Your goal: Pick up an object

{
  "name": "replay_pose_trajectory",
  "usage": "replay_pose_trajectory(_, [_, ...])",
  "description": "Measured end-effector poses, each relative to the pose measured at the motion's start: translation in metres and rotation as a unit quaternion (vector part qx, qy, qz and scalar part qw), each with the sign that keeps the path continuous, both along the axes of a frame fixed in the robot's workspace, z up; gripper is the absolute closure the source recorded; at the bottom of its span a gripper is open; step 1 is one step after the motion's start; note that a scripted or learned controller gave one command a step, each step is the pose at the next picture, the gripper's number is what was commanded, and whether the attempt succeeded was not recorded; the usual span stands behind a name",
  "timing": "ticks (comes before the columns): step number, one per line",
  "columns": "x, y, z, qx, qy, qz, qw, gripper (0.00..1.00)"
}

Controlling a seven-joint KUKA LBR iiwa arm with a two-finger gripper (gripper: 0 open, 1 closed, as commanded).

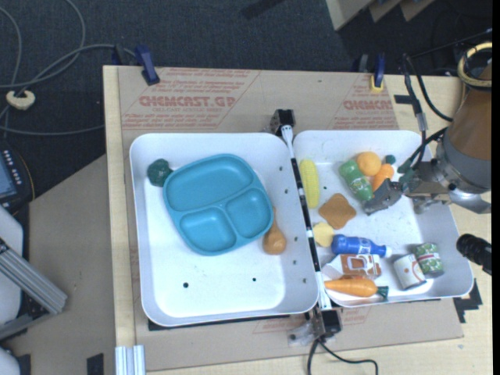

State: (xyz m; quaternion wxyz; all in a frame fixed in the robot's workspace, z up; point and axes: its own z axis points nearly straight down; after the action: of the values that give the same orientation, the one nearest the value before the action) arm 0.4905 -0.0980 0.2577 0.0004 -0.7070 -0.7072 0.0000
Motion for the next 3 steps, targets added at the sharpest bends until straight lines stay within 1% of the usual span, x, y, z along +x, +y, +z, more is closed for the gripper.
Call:
replay_pose_trajectory(1, [0.066, -0.042, -0.071, -0.0015, -0.001, -0.001, 1.0000, 0.00])
replay_pose_trajectory(2, [0.110, -0.038, -0.175, -0.0011, 0.001, 0.000, 1.0000, 0.00])
replay_pose_trajectory(3, [0.168, -0.078, -0.180, 0.0024, 0.021, 0.003, 0.9998, 0.00])
